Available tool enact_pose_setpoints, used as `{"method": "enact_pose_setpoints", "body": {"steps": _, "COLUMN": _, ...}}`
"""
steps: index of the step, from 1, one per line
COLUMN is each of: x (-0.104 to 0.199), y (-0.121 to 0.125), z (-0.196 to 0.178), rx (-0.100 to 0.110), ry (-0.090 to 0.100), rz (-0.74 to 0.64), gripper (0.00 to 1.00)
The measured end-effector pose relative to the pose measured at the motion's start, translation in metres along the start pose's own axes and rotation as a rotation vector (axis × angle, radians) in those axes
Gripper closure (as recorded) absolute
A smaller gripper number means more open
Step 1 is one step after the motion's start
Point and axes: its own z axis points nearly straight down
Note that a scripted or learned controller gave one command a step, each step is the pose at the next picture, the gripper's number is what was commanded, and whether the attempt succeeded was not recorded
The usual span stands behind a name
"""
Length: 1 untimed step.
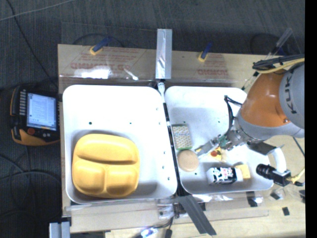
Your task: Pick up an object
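The right bin (198, 110) holds several small items. A green speckled pad (181, 135) lies against its left wall, with a round tan disc (187, 160) just below it. A black-and-white patterned object (221, 175) and a small yellow block (242, 172) lie near the front wall. My gripper (222, 144) is low in the middle of this bin, reaching in from the right under the orange band (262, 108). A thin pale stick (202, 147) and a small red piece (214, 153) lie right at its tip. Whether anything is gripped is not visible.
The left bin (114, 103) holds a large yellow moulded object (105, 163) at its front left. A divider ridge (170, 138) separates the bins. A handheld pendant (35, 115) lies off the bench at the left. Cables and a black fitting (270, 171) sit beside the right bin.
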Motion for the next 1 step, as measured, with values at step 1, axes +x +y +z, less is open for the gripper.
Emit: {"method": "enact_pose_setpoints", "body": {"steps": 1, "x": 0.024, "y": -0.0173, "z": 0.0079, "rx": 0.001, "ry": 0.001, "rz": 0.063, "gripper": 0.0}}
